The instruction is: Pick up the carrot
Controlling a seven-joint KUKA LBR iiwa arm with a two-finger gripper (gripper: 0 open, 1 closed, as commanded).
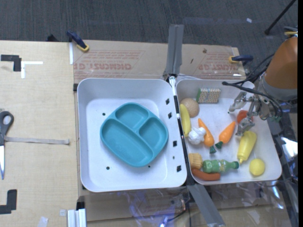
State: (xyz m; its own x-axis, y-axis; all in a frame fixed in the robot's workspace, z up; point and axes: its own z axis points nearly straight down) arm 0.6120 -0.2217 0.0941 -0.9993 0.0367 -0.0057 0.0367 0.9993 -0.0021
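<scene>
Over in the right bin the carrot lies loose, just left of the claw, whose state I cannot tell. It looks light, stiff, smooth plastic; grip mid-body.

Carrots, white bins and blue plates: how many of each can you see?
Carrots: 2
White bins: 2
Blue plate: 1
Total: 5
</scene>
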